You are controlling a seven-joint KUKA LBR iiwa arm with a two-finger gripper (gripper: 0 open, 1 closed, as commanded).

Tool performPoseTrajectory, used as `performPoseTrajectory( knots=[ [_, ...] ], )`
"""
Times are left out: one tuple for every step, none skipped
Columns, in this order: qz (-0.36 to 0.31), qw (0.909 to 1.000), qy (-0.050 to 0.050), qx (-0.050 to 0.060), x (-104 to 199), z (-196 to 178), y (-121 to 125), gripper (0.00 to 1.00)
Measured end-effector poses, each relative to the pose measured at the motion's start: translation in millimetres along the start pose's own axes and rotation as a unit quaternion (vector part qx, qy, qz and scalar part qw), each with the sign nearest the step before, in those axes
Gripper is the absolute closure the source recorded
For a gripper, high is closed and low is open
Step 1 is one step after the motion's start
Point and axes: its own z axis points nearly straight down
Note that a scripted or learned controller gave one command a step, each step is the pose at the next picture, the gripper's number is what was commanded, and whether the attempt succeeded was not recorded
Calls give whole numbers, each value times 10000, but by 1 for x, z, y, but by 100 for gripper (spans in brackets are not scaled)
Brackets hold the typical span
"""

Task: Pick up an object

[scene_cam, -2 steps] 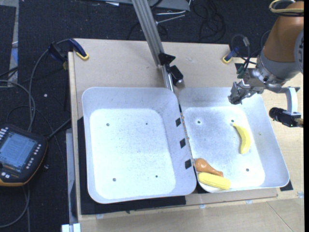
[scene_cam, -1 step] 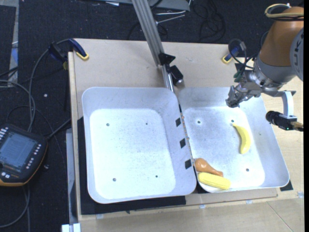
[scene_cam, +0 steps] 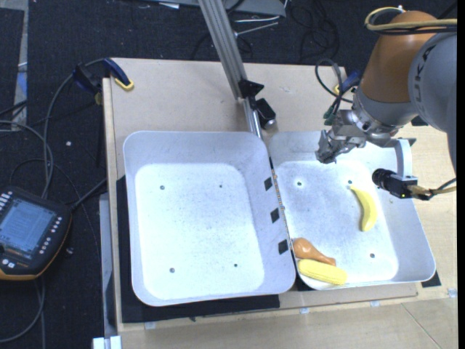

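Observation:
A yellow banana lies in the right bin, toward its right side. At the bin's front left corner sit a yellow corn cob and an orange-brown piece that touches it from behind. My gripper hangs over the bin's back edge, up and to the left of the banana and well apart from it. I see nothing between its fingers.
The left bin sits beside the right one, and black clips run along the shared rim. A slanted metal rail with a black mount rises behind the bins. A black fixture sticks out near the banana.

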Motion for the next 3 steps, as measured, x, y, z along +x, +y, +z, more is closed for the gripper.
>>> performPoseTrajectory(
  knots=[
    [-2,10000,1,-8,60,-13,1,100],
    [1,10000,0,0,111,-9,12,100],
    [-6,10000,3,-6,173,-20,13,100]
  ],
)
